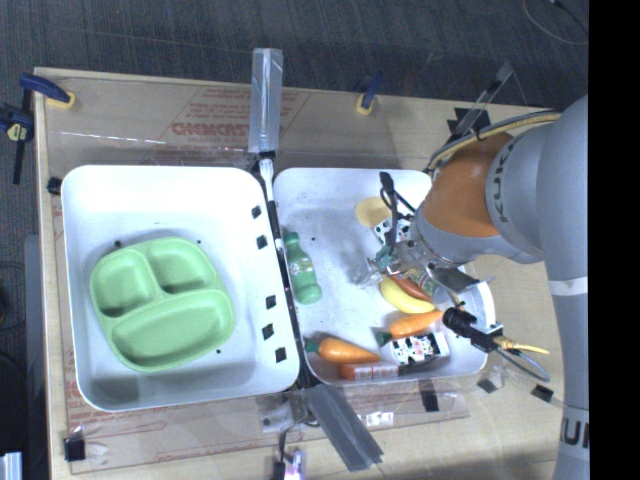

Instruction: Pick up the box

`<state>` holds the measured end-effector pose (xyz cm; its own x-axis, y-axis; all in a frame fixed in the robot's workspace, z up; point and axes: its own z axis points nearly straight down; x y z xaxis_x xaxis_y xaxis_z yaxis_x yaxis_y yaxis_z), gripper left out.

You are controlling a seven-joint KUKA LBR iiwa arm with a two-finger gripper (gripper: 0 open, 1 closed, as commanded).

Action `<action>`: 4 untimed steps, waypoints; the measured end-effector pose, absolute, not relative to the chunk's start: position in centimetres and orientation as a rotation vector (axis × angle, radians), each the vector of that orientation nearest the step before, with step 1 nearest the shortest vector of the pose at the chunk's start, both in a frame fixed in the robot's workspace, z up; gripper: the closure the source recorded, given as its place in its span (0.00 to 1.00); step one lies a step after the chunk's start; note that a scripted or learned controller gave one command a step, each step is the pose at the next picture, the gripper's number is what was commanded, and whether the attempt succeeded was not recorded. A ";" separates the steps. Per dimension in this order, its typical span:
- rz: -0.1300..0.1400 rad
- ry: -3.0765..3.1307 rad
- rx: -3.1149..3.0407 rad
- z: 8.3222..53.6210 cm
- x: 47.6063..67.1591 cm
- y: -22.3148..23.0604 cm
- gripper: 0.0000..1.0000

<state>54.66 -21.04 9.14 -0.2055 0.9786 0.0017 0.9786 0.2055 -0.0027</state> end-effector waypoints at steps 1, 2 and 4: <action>0.002 -2.441 -1.973 10.2 54.7 -21.0 1.00; 0.000 -2.802 -1.414 9.2 52.3 -21.0 1.00; 0.000 -3.142 -0.123 9.2 47.8 -20.9 1.00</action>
